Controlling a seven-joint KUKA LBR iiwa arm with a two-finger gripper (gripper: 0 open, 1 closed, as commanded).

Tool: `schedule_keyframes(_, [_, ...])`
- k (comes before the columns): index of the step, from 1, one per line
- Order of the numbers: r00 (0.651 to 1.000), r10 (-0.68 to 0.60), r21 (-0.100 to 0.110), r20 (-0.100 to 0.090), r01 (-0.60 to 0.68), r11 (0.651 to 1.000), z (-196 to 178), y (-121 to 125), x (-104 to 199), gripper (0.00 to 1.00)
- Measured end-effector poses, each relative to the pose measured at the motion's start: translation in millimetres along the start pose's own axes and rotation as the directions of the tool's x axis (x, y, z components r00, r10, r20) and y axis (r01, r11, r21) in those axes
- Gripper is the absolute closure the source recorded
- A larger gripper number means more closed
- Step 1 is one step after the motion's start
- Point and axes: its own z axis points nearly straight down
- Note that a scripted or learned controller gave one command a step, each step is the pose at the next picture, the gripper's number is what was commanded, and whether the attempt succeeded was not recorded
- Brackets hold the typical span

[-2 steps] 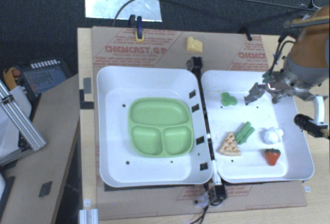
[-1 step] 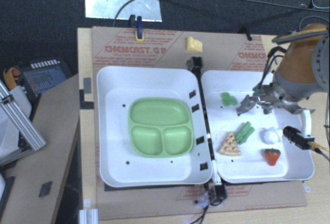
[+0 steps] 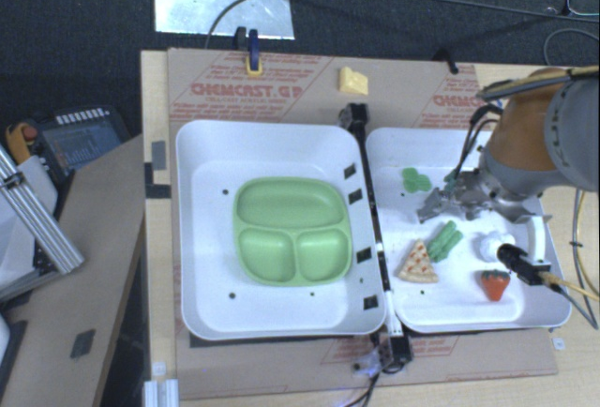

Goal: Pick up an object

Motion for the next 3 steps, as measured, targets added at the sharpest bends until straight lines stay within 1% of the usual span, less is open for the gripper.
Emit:
schedule_keyframes(1, [1.0, 0.0, -0.005, 0.002, 0.0, 1.0, -13, 1, -1, 1.0])
schedule_keyframes(2, [1.0, -0.002, -0.007, 0.002, 0.002, 1.0, -76, -1, 0, 1.0])
schedule_keyframes(3, [1.0, -0.003, -0.01, 0.003, 0.003, 1.0, -129, 9, -6, 1.0])
